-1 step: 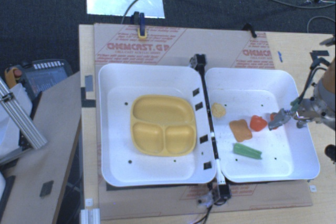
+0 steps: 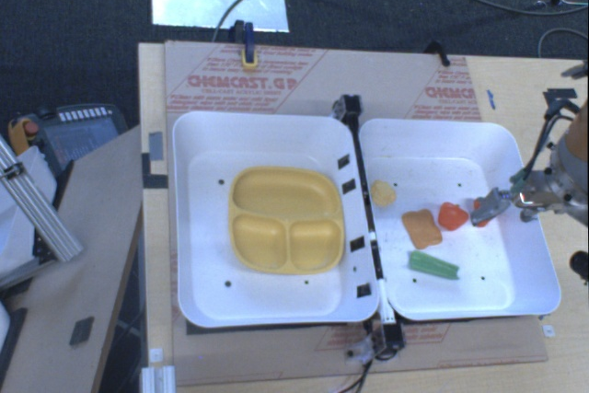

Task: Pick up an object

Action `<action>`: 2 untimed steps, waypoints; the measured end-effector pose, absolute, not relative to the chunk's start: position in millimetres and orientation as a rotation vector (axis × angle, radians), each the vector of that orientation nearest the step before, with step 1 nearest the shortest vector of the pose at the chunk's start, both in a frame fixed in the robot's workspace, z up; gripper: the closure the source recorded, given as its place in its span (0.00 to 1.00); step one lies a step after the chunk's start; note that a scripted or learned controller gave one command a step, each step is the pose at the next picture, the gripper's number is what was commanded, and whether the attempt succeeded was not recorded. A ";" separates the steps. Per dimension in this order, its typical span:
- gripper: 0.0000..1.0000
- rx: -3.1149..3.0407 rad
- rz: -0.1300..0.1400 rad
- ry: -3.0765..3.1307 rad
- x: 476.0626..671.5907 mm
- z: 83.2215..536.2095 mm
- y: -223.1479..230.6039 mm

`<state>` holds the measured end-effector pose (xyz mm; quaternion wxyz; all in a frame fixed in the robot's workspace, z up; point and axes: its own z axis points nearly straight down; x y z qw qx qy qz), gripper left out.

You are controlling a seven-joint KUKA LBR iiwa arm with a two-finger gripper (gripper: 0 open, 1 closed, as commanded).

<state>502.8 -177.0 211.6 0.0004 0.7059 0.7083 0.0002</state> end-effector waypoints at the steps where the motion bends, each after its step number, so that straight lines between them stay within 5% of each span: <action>1: 0.00 2.221 -0.001 2.224 508.2 151.6 -180.9; 2: 0.00 2.221 -0.001 2.224 513.0 90.1 -180.7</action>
